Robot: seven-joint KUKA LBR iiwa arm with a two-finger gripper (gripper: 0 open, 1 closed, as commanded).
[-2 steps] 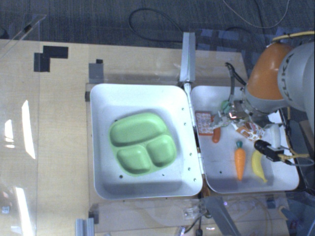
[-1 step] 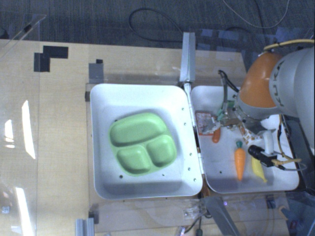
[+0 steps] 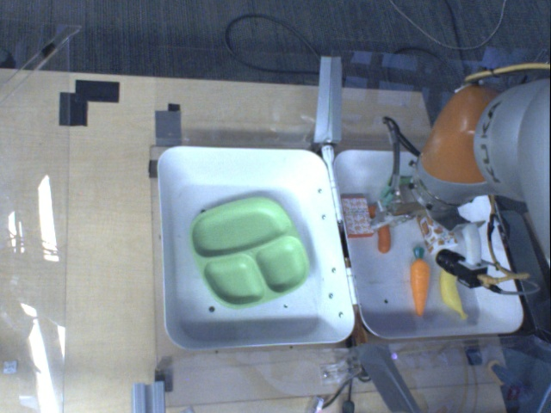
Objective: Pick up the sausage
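Your claw hovers just above the small reddish-brown sausage in the right white bin; this looks like the approach. I cannot tell its grip state; next, lower squarely onto it.

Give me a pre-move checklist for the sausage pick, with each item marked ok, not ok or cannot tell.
1. Sausage located: ok. The sausage lies in the right bin, near its left wall.
2. Gripper over the target: ok. The gripper sits just above and slightly right of the sausage.
3. Sausage held: not ok. It lies on the bin floor, not between the gripper's parts.
4. Neighbours apart: ok. The carrot and the banana lie apart from the sausage, lower right.
5. Close clutter: not ok. A red and white packet lies right beside the sausage.
6. Green tray: ok. It rests in the left bin, away from the work.
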